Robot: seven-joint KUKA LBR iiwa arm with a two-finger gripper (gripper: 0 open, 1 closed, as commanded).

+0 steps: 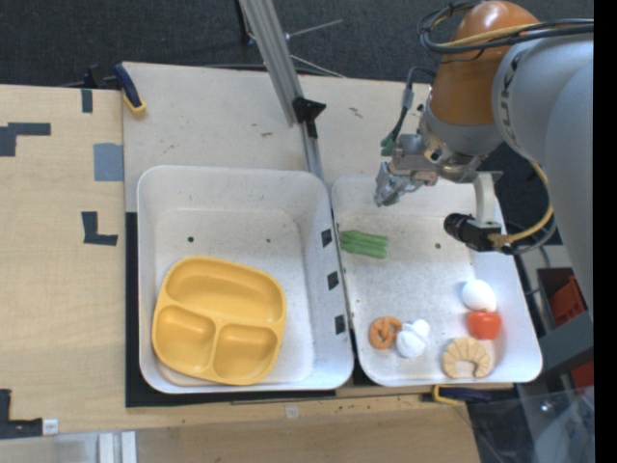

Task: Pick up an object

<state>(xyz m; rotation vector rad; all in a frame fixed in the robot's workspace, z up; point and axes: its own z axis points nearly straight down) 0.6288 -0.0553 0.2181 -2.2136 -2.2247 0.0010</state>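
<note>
Right now I see my gripper [388, 193] hanging over the far end of the right bin [439, 234], close to that bin's far left corner, with the grey arm [540, 95] and its orange band [482, 27] reaching in from the right. Whether the fingers are spread or closed I cannot tell from this angle, since they read as one dark blurred shape, and I see nothing between them. Nearest to the gripper is a green bean-like piece [363, 244], lying flat on the bin floor just below it and beside the wall shared with the other bin. Along the near end of the right bin sit a small pretzel [385, 332], a white garlic-like piece [414, 339] touching it, and a croissant [468, 357]. A white egg [478, 294] lies by the right wall with a red tomato-like piece [484, 324] just beside it. The left bin [231, 186] holds a yellow divided plate [221, 318], resting in its near half. Both bins sit on the pale surface [58, 258], and a metal pole [275, 51] slants across the top.
</note>
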